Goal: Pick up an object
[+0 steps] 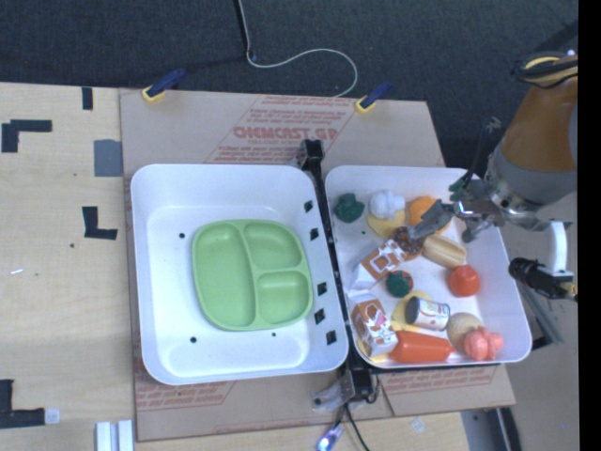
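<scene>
The right bin (pixel 512 294) holds several toy foods. Among them are a dark green piece (pixel 349 208), a white piece (pixel 385 202), an orange ball (pixel 422 207), a tan bun (pixel 443 249), a red tomato (pixel 463 280), a snack packet (pixel 380 261) and an orange carrot (pixel 421 349). My gripper (pixel 453 225) hangs over the bin's upper right part, just above the bun and right of the orange ball. Its fingers are spread open and nothing sits between them.
A green divided plate (pixel 254 273) lies in the left bin (pixel 160 214). Both bins rest on a cardboard sheet (pixel 272 130) held by clamps. A small can (pixel 427 313), a box (pixel 373 322), and a pink toy (pixel 482 344) crowd the right bin's near side.
</scene>
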`<state>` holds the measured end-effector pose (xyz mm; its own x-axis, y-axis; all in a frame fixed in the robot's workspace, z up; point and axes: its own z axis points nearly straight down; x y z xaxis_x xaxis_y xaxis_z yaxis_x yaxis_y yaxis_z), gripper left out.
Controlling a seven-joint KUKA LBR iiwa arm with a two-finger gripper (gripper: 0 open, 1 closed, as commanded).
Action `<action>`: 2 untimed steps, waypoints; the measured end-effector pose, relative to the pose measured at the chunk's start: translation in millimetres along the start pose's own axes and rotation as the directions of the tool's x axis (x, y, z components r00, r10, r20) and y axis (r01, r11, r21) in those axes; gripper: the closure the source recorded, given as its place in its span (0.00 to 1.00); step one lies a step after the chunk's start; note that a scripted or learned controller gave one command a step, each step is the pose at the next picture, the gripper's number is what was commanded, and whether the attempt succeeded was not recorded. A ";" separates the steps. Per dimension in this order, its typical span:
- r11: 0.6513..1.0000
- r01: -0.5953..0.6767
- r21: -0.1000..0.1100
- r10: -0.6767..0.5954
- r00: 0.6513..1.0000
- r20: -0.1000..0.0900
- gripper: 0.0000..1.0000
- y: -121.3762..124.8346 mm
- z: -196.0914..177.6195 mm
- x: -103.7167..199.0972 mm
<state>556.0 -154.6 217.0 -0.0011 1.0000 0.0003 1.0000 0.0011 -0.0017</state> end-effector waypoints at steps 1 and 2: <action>1.000 0.001 0.005 -0.001 1.000 -0.002 0.00 -47.7 138.6 61.3; 1.000 0.004 -0.011 -0.004 1.000 0.003 0.00 -7.7 26.5 145.1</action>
<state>548.0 -9.5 190.5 -0.0050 1.0000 -0.0027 0.9999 0.0050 0.0092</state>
